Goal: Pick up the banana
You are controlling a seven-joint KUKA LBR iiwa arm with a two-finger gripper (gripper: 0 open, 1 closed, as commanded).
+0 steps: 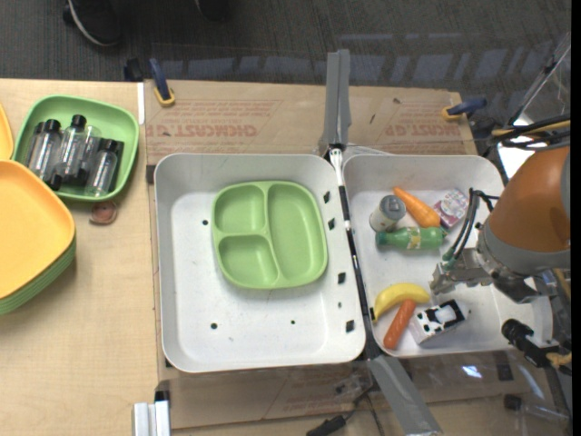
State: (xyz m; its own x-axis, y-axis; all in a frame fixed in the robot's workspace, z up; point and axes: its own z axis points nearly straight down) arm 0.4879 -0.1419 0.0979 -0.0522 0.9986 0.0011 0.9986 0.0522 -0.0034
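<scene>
The yellow banana (400, 296) lies curved in the right bin (481, 166), near its front left corner. An orange carrot-shaped piece (398, 323) lies against the banana's right end. My gripper (447, 278) hangs just right of the banana, over the bin floor, below the arm's orange band (542, 209). Nothing shows between its fingers.
The right bin also holds a green bottle (411, 238), a second carrot (418, 207), a small grey can (388, 212), a pink packet (452, 207) and a black-and-white box (440, 322). A green divided plate (270, 234) sits in the left bin (182, 271). Orange plates and a green tray of bottles stand far left.
</scene>
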